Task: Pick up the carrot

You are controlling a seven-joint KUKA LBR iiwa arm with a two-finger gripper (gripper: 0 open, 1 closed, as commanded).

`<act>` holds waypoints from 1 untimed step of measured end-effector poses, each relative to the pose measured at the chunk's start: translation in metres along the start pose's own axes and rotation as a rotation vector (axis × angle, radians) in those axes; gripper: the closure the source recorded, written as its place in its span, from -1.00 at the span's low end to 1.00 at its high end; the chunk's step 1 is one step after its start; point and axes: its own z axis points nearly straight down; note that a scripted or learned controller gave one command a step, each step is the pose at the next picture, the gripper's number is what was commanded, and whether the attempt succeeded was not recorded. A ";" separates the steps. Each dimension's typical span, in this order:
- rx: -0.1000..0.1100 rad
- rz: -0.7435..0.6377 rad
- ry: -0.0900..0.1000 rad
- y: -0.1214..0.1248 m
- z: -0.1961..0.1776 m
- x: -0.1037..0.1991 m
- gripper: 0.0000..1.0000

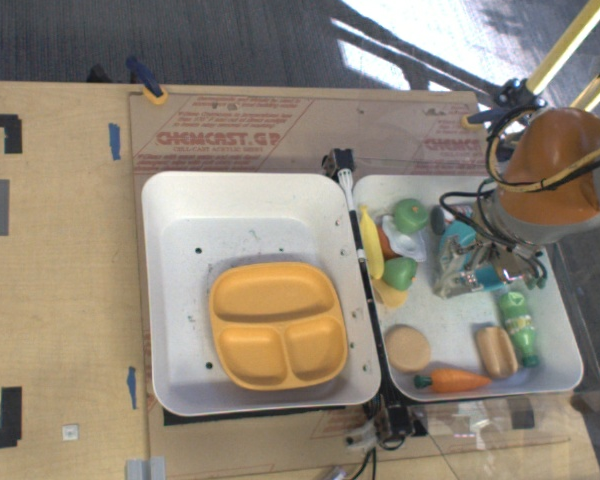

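So the gripper [470,273] hangs over the right bin [570,348], fingers unclear; carrot [458,378] lies near edge, untouched

Orange divided tray [278,323] in left bin [170,268] (three compartments).

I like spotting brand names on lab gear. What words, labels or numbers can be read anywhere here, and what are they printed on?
"CHEMCAST GP" in faint red print, roughly as it reads, on the brown sheet behind the left bin.
More red print of the same kind on the brown sheet behind the right bin: too blurred and cut off to read.
Label on the green bottle: too small to read.
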 end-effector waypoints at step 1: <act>-0.009 0.052 -0.002 0.138 -0.102 0.004 1.00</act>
